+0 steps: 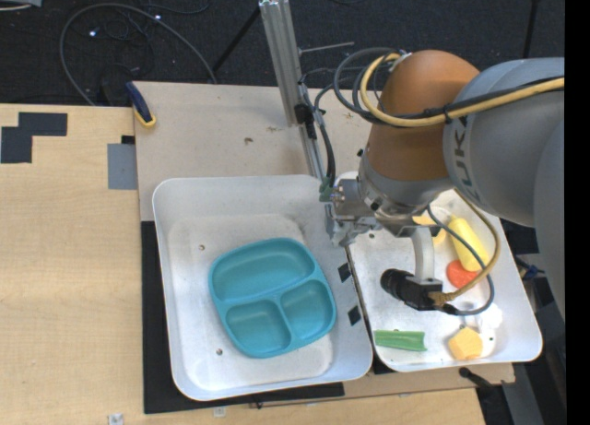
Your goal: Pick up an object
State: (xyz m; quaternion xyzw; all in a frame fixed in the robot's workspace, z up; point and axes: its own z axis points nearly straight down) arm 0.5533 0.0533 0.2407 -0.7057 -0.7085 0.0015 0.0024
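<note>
While your arm reaches in from the right with its wrist bent down over the right bin's (502, 345) inner edge, you cannot tell whether the pincer (348, 222) is wide or narrow. The green block (399, 340) lies nearer the bin's front rim, its long axis running left-right.

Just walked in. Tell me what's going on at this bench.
The robot arm reaches in from the right, its gripper low at the right bin's inner edge, beside the divide. I can't see it holding anything. A green piece, a yellow block and an orange-red item lie loose in that bin; a teal divided tray sits in the left bin.
</note>
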